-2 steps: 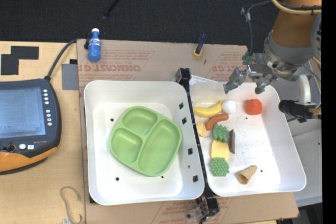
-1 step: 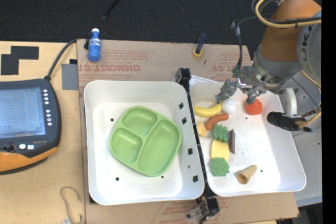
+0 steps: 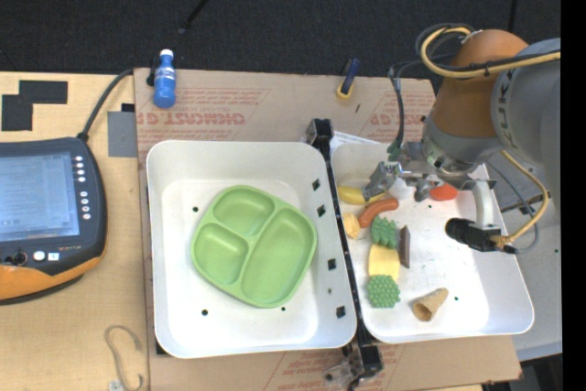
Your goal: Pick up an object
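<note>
The arm is reaching into the right bin (image 3: 513,311), its gripper (image 3: 392,177) hanging low near the bin's upper left part; whether it is spread or pinching anything cannot be told. Just below it a reddish-brown sausage (image 3: 377,211) is lying, with a yellow banana (image 3: 352,194) beside it. Further down are sitting a green broccoli (image 3: 384,290), a yellow block (image 3: 384,261) and an ice-cream cone (image 3: 428,303). A green divided plate (image 3: 254,244) is resting in the left bin (image 3: 174,307).

Arm (image 3: 476,96) bent low, wrist angled leftward

Green plate (image 3: 254,244), white bins (image 3: 174,197)
</note>
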